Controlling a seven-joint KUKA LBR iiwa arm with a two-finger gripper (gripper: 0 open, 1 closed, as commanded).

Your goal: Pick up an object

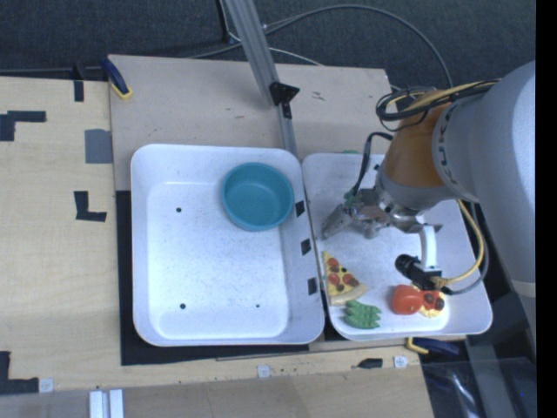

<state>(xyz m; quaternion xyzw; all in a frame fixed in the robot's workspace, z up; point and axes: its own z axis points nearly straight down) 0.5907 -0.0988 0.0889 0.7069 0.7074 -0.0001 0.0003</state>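
Left bin (pixel 165 233): one blue bowl (pixel 258 195), upright, sitting near the back right corner, well apart from me. Nothing else I count in there.

Right bin (pixel 470 320): three small things bunched along the front edge — one pizza slice (pixel 341 279) by the left wall, one green piece (pixel 363 315) just in front of it, one red-orange toy (pixel 412 300) further right, near a black-and-white part of my wrist gear. They lie flat and loose, probably just dumped there for picking.

My hand (pixel 341 222) is low over the right bin's back-left area, pointing left toward the divider, above the pizza slice and apart from it. Can't tell if it's released or clenched — too dark and blurred. Nothing visible in it.

My arm (pixel 487 146) comes in from the right, orange band above the wrist, cables looped over it.

Judgement: pick not yet done; pizza slice is the nearest target, so I'd need to drop toward the front. Wall close by could get in the way.
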